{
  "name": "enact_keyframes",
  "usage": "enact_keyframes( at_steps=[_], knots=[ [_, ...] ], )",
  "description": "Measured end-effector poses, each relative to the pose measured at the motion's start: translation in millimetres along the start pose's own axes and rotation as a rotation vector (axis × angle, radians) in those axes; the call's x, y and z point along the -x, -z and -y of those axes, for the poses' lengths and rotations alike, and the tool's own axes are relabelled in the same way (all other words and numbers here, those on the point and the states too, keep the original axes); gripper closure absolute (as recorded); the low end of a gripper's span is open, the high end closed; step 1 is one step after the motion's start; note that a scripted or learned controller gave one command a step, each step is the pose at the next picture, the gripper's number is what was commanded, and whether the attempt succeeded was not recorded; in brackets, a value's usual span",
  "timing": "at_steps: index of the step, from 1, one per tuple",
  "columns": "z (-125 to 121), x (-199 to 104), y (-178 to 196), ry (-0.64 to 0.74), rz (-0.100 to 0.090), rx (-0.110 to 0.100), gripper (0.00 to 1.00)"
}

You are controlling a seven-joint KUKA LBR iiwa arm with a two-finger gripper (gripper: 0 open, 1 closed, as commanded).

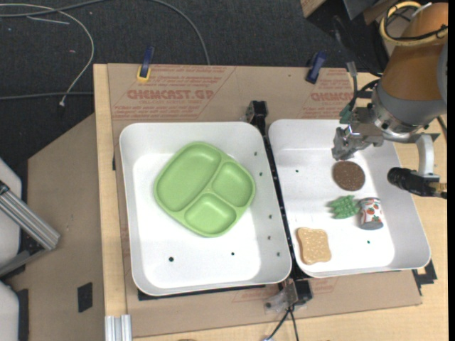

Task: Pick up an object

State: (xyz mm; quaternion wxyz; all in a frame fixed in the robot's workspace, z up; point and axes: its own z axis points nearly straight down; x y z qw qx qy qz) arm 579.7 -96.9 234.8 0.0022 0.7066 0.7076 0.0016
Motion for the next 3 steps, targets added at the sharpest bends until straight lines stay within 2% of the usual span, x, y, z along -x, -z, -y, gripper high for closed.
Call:
enact_keyframes(
  at_steps=[1, 3],
  knots=[
    [18, -46, -9, 0.002, -0.003, -0.009, 1.0],
    [38, -151, 6, 0.003, -0.003, -0.008, 1.0]
  ],
)
